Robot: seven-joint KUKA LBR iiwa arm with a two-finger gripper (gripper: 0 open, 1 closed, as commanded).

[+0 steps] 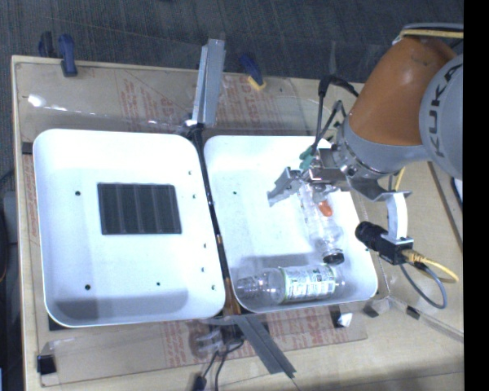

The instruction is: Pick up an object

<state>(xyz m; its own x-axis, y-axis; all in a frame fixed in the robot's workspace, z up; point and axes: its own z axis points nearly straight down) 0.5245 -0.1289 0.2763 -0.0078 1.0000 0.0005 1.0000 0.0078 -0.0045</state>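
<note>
A: Where is the arm's claw (292,183) at this moment?

B: It hangs over the right bin (253,218), its fingers spread apart with nothing between them. A clear plastic bottle (320,218) with a black cap lies just beside it, running toward the bin's near right corner.

A: Is that the only candidate?

B: No. A second clear bottle (289,285) with a printed label lies on its side along the near wall, probably because round things roll to the low edge of the sloped floor. The left bin (65,243) carries just a dark ribbed panel (138,208).

A: So the pick is not made?

B: Judging by the open fingers, not yet. The claw sits near the first bottle's upper end, likely lined up for it.
</note>
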